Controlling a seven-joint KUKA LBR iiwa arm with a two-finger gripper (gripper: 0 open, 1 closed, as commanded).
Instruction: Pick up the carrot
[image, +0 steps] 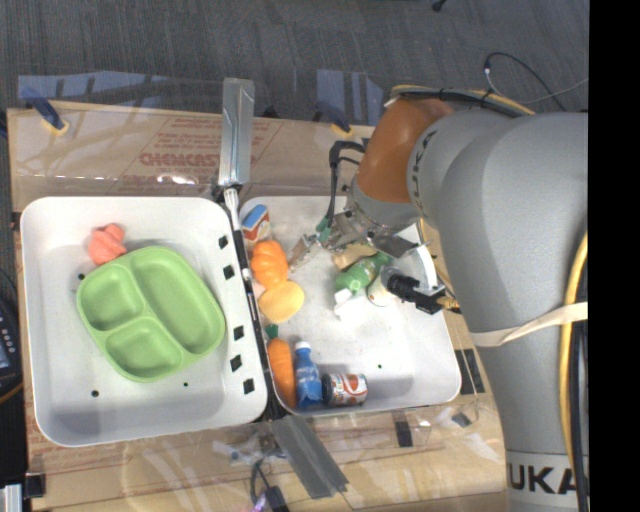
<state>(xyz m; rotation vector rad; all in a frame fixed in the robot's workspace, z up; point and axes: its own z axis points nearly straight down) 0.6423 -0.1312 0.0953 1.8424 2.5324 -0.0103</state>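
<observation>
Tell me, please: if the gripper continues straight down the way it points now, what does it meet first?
Probably the green bottle, lying right under the gripper; depth is unclear. The carrot lies elsewhere, at the bin's near-left corner.

Two white bins (60, 400): the left carries a light green divided plate (150, 312) and a salmon-pink toy (106, 242). The right has an orange carrot (281, 369), a yellow-orange fruit (281, 300), a blue bottle (307, 378), a green bottle (357, 277). The arm (500, 230) is grey with an orange band (395, 150)
</observation>
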